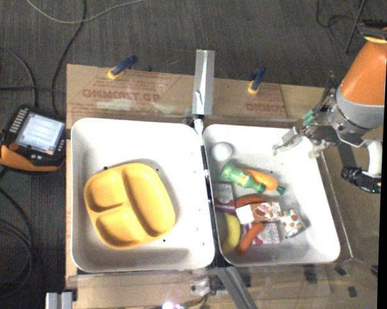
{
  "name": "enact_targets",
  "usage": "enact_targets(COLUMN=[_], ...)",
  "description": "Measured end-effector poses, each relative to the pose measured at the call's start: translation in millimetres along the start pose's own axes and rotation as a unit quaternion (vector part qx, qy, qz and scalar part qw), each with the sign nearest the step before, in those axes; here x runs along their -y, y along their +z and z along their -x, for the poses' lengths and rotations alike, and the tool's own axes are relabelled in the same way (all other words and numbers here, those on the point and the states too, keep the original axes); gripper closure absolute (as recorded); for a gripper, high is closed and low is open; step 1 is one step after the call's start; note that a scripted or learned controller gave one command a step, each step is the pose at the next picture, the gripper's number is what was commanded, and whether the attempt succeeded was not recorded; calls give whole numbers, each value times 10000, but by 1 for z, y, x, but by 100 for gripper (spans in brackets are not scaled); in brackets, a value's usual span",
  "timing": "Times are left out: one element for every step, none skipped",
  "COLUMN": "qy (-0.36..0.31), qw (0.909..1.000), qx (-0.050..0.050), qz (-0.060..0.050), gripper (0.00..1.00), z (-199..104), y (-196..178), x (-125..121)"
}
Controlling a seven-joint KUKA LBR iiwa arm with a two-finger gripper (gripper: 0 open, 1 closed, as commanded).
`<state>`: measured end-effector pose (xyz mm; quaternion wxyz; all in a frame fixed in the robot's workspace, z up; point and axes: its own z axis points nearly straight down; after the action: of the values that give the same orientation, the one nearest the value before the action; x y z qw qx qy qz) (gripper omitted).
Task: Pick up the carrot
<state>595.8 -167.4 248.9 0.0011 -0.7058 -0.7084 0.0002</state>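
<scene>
The carrot [261, 179] is short and orange with a green end and lies in the upper middle of the right bin [325, 214]. It rests against a green bottle-like item [235, 175] on its left. My gripper [298, 144] hangs over the bin's upper right part, above and to the right of the carrot and apart from it. Its two fingers stand spread and open with nothing between them. The grey arm with its orange band [370, 72] comes in from the upper right.
Below the carrot lie a red sausage [249, 201], small printed cartons [271, 218], a banana [232, 229] and an orange-red pepper [248, 239]. A white round item [222, 150] sits near the bin's upper left. The left bin [81, 242] holds a yellow divided plate [130, 204].
</scene>
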Motion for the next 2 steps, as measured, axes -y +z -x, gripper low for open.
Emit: enact_targets(qy=[-269, -301], qw=[9996, 9995], qx=[5, 36], qz=[-1, 80], gripper=[0, 0], z=[-5, -5], y=[147, 158], x=[-24, -9])
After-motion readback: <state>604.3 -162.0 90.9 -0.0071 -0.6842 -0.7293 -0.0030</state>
